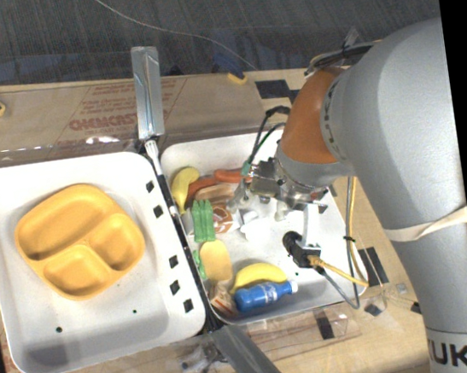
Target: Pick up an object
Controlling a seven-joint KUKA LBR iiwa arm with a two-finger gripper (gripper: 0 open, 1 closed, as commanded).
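Note:
My gripper (pixel 253 196) is down inside the right bin (pixel 329 220), near its upper middle, with the grey arm and its orange band covering the bin's right side. Just left of the gripper lie an orange-red sausage-like toy (pixel 215 179), a small yellow banana-shaped piece (pixel 182 185) and a brown item (pixel 222 220). A green ridged piece (pixel 202 219) and a pale yellow piece (pixel 216 261) lie along the bin's left wall. A yellow banana (pixel 258 273) and a blue bottle (pixel 261 295) sit at the front.
The left bin (pixel 31 339) holds a yellow compartment tray (pixel 79 239). A metal divider bar (pixel 147 94) stands between the bins at the back. Cables (pixel 331 267) hang from the wrist over the right bin's front right corner.

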